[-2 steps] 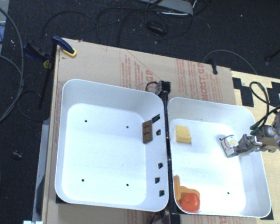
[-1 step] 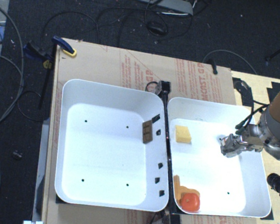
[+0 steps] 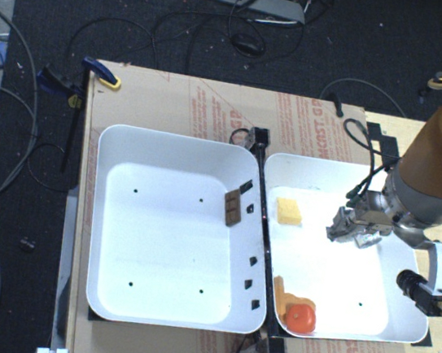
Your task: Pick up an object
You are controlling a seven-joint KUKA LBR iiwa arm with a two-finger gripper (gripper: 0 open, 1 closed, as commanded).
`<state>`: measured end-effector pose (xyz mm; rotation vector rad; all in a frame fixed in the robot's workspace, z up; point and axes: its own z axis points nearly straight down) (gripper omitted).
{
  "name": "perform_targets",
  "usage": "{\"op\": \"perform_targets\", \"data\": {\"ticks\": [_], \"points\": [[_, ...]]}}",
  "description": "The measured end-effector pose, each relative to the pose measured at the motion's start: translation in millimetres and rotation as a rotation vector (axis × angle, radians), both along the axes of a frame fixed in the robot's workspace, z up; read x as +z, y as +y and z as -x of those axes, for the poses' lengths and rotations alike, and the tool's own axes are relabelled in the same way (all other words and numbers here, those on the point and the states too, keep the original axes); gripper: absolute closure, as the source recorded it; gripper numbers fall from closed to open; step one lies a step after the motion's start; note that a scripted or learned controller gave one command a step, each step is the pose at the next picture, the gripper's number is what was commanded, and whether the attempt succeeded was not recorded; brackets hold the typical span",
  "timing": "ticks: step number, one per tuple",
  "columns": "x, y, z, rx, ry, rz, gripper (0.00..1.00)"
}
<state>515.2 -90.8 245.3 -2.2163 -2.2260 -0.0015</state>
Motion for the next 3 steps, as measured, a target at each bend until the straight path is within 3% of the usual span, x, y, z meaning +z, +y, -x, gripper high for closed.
{"op": "perform_targets", "data": {"ticks": [3], "points": [[-14, 165, 15, 0.0, 0.002, 0.0, 1.0]]}}
